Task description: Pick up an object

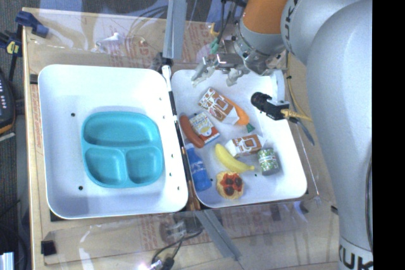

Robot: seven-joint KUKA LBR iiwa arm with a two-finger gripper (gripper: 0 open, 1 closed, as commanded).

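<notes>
**Gripper poised over the right bin's far end**

The two-finger metal gripper hangs with its jaws spread apart and nothing between them. Just below the jaws lies a brown-and-white patterned carton. Further below the jaws, a yellow plastic banana rests in the shallow white right bin.

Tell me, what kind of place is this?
Probably a robot lab or test bench. A big grey arm with a gripper reaches over two white bins: one holds toy food like a banana, one a blue tray.
</notes>
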